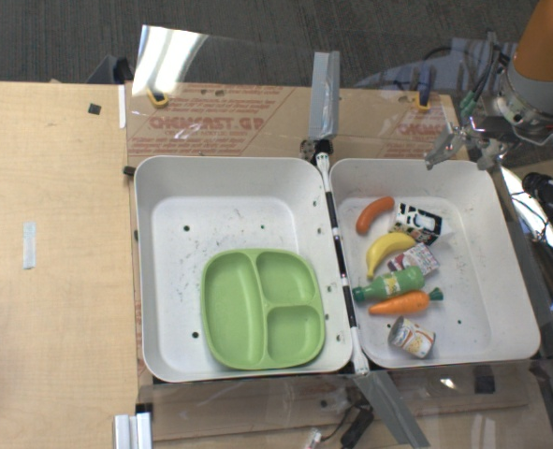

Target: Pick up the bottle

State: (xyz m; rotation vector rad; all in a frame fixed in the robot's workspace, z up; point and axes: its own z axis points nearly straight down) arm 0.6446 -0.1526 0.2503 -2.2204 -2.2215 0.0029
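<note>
The task is judged to be just at its start. The green bottle [388, 285] is seen lying on its side in the right bin [501, 279], in the lower middle of the frame, between the banana [390, 248] and the carrot [404, 303]. The gripper [468, 143] is found at the upper right, over the bin's far edge, well apart from the bottle. Whether anything is gripped cannot be told. The reach, grip and lift are all left.
</note>
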